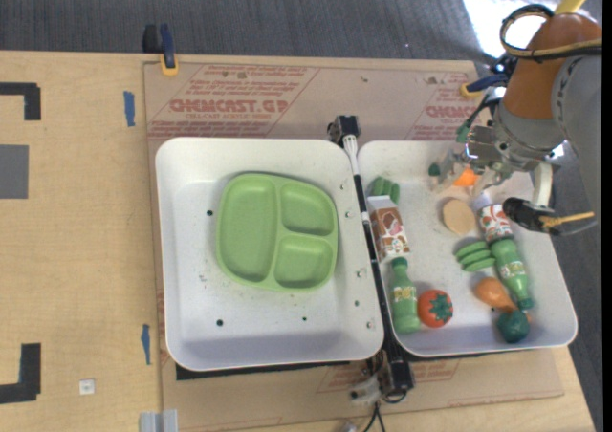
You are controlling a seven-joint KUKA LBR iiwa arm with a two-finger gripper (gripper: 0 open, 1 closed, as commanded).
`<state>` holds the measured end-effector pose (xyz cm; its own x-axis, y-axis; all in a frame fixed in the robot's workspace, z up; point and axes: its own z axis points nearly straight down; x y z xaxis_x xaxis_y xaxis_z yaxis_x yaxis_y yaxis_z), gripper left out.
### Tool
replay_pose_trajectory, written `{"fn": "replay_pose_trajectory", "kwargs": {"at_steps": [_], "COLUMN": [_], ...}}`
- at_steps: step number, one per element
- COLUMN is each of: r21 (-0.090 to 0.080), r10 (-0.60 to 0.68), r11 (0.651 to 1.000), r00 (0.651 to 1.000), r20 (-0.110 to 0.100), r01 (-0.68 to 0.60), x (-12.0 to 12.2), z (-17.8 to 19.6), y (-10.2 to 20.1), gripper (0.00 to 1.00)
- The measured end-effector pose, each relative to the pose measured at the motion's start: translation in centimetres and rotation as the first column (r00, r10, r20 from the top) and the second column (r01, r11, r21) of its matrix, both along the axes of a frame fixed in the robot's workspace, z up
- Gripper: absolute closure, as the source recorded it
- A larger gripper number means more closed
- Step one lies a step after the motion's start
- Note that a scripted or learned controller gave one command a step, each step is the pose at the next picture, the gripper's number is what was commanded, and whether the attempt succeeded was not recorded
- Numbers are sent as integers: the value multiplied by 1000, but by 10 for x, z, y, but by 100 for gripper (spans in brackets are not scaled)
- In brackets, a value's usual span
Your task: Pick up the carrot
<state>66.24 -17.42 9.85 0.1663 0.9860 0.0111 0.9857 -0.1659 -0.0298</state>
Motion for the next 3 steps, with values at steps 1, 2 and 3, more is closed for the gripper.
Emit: {"fn": "replay_pose_trajectory", "kwargs": {"at_steps": [1, 2, 3], "r21": [-15, -14, -18], "r10": [-456, -76, 273], "r11": [890, 997, 962], "r00": [889, 997, 961], "r20": [27, 24, 30], "r01": [457, 77, -273], "x": [2, -132, -117], "z": [52, 36, 53], "y": [63, 38, -31], "gripper": [100, 100, 100]}}
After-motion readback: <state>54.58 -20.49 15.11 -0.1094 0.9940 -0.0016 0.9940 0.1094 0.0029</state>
